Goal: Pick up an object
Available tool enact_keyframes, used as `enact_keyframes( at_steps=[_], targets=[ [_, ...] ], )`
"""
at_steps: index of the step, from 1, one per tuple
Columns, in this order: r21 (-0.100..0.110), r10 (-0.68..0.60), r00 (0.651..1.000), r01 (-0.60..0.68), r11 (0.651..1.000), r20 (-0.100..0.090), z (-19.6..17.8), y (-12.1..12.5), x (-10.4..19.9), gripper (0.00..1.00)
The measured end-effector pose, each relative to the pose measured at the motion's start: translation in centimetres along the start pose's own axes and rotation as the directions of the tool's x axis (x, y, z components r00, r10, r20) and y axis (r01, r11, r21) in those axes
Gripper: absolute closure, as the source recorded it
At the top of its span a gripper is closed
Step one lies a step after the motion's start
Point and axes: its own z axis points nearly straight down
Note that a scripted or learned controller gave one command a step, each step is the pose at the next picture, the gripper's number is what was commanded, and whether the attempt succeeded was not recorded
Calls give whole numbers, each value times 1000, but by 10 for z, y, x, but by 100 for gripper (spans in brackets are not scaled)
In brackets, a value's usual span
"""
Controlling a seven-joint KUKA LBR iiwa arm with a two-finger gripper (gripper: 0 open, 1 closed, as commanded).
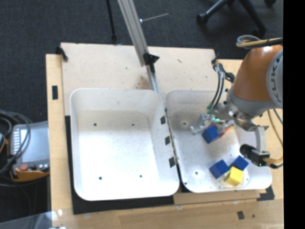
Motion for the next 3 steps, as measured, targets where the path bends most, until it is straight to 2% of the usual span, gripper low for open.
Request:
enact_keyframes(
  at_steps=[1,2,3],
  targets=[
    [-6,2,1000,-2,1000,1,-2,1,0,0],
    [2,3,1000,-3,1000,2,61,2,-3,0],
    [-8,0,1000,0,1000,2,79,3,-3,0]
  ],
)
